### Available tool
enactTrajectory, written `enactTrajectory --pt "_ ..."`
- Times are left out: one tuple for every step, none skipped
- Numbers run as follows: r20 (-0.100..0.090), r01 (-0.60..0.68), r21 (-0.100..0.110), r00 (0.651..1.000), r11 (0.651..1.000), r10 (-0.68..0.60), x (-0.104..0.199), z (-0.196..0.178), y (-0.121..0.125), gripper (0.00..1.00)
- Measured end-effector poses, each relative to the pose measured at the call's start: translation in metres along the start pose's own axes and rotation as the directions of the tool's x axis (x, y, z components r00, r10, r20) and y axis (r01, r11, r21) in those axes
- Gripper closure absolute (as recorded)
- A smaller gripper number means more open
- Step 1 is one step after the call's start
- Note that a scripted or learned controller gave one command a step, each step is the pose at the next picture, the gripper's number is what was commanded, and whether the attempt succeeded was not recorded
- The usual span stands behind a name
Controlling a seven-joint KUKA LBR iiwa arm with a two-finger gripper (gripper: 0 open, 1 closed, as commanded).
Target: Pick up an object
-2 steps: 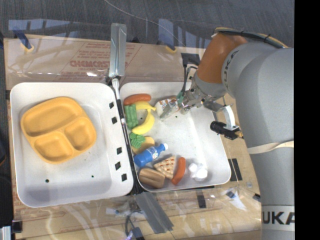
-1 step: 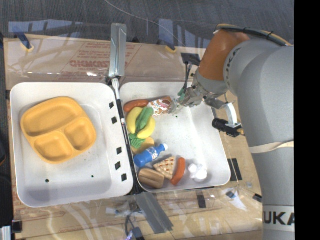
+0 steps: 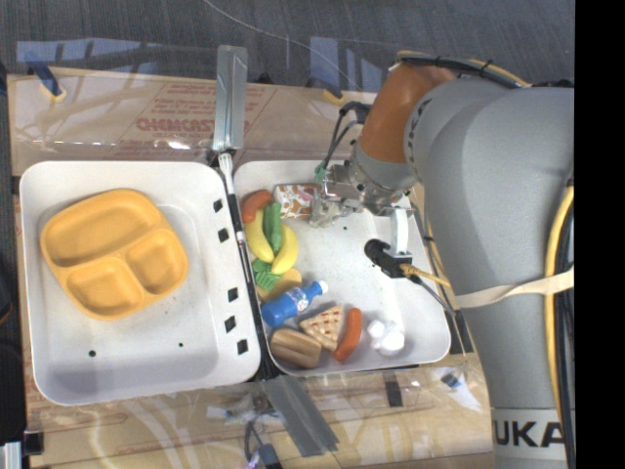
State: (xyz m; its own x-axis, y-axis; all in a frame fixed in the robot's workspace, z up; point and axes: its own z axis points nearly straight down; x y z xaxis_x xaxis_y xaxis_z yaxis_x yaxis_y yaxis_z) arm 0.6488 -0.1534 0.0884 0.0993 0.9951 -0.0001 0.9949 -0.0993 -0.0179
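Seen from above, two shallow white bins sit side by side on a bench. The left bin [image 3: 59,360] holds a yellow divided plate [image 3: 112,252]. The right bin [image 3: 430,345] holds toy food crowded along its left and lower edges: a small printed snack packet [image 3: 293,200] near the top, a banana [image 3: 278,252] lying against a green vegetable [image 3: 271,225], a blue bottle [image 3: 290,305], a pizza slice [image 3: 324,326], a bread roll [image 3: 295,347], a sausage [image 3: 349,333] and a white lump [image 3: 387,337]. The grey arm reaches in from the right, and its gripper [image 3: 330,201] hangs low at the top of the right bin, just beside the snack packet; whether it is open, closed or touching the packet cannot be told at this angle. The packet is the likeliest target. It looks light, thin and probably slick, apt to slide or crumple, so a pinch across its narrow width should serve best.
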Motion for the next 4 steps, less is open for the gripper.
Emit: enactTrajectory --pt "0.002 0.000 0.002 1.000 1.000 0.000 -0.001 0.000 0.000 0.00" --pt "0.006 0.364 -0.015 0.931 0.931 -0.364 -0.020 -0.048 -0.033 0.00" --pt "0.011 0.441 -0.016 0.897 0.897 -0.441 0.030 -0.013 -0.031 0.00" --pt "0.033 0.427 -0.036 0.904 0.904 -0.426 0.034 -0.014 -0.057 0.00"
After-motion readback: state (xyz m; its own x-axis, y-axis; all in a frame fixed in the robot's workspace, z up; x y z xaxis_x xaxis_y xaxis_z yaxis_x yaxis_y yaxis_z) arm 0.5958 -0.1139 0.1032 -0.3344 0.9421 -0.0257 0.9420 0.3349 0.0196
